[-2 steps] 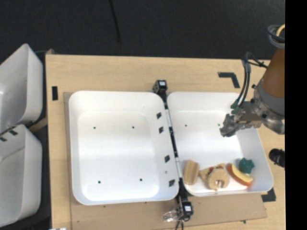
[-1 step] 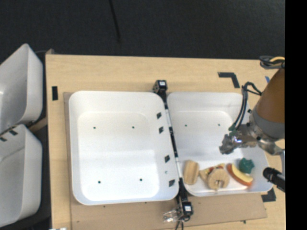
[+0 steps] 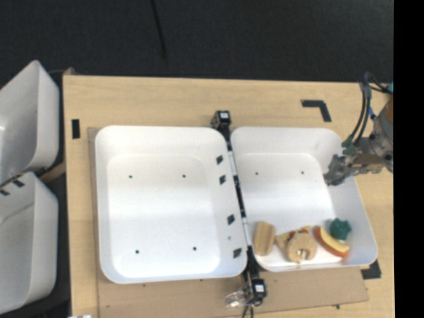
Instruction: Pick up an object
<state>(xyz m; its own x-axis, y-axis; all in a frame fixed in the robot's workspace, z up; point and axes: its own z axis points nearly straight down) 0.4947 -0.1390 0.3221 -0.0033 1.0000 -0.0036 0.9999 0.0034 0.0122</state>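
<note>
Along the near wall of the right bin (image 3: 285,144) lie several small items: a tan wooden block (image 3: 264,237), a tan and red toy piece (image 3: 298,244), a red and cream apple slice (image 3: 330,242) and a small dark green piece (image 3: 340,228). My gripper (image 3: 335,171) hangs at the right bin's right rim, well behind the items and apart from them. Nothing shows between its fingers.
The left bin (image 3: 159,204) sits beside the right one, with black clips (image 3: 229,177) along the shared divider. White containers (image 3: 23,177) stand off the bench's left edge. Cables (image 3: 363,118) run down to the wrist at the right.
</note>
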